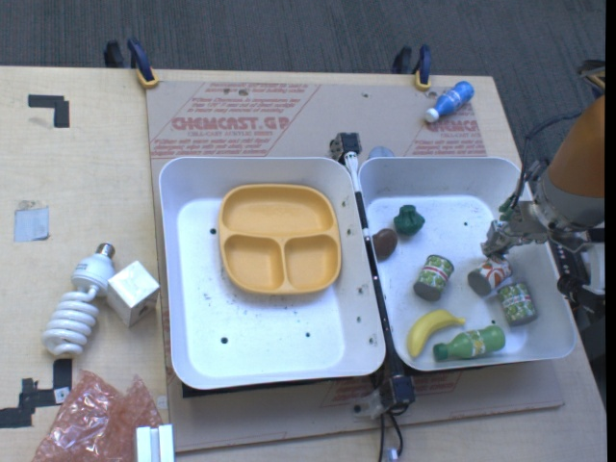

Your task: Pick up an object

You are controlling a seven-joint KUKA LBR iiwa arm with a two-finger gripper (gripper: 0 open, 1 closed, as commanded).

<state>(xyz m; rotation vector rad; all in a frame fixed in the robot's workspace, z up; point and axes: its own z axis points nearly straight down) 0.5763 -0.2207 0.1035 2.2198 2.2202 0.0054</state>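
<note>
Two white bins sit side by side — the right bin point(462, 183) holds the gripper point(500, 245), low over a small can point(490, 275) (grasp state impossible to tell) beside a banana point(430, 330).

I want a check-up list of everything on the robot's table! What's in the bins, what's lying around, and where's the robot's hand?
Surface: brown board bearing two white bins, clamped at its far edge.
Job's things: right bin holds a banana, green bottle, three small cans, a green toy and a brown piece.
Clutter: left bin holds a yellow divided tray; light bulb, white cube, blue bottle lie outside.
Grippers: end effector sits over the right bin's cans; grip unclear.
Cables: black cable at near edge.
Surroundings: grey carpet.
</note>
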